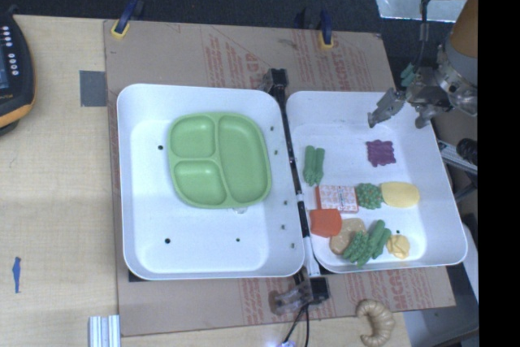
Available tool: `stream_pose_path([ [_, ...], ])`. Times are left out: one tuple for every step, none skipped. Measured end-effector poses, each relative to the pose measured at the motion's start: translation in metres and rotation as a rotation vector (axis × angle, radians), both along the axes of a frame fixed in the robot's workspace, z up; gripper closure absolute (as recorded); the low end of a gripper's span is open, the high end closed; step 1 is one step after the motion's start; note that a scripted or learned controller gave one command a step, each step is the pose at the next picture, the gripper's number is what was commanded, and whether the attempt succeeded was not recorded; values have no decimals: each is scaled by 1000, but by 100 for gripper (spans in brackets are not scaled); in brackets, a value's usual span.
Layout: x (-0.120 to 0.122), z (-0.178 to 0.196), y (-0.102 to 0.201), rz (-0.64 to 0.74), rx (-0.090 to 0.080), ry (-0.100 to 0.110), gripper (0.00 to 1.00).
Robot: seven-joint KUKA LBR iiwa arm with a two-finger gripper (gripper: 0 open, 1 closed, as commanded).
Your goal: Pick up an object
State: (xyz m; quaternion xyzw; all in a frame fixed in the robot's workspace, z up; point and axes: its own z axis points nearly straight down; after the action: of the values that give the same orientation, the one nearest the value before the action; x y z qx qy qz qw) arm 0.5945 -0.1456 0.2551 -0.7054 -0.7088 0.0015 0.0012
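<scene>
My gripper [401, 116] hangs over the far right part of the right bin [435, 175], open, with nothing between its fingers. Just in front of it lies a purple piece [380, 152]. Further forward in the same bin are a green pod [314, 164], a red-and-white cracker [337, 197], a broccoli piece [370, 195], a yellow lump [400, 194], a red block [325, 222], a tan cookie [349, 234], green beans [370, 242] and a small yellow piece [398, 246].
The left bin [146, 215] holds a green divided plate [219, 160]. A tan curled object [376, 319] lies on the bench in front of the right bin. A black-and-orange pendant [12, 69] sits at the far left. Clamps [325, 35] pin the cardboard's back edge.
</scene>
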Motion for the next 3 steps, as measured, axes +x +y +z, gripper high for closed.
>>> stream_pose_path([
  [22, -75, -49, -3, -1, 7, 0],
  [26, -145, -67, -2, 0, 7, 0],
  [10, -164, -45, 1, 2, 4, 0],
])
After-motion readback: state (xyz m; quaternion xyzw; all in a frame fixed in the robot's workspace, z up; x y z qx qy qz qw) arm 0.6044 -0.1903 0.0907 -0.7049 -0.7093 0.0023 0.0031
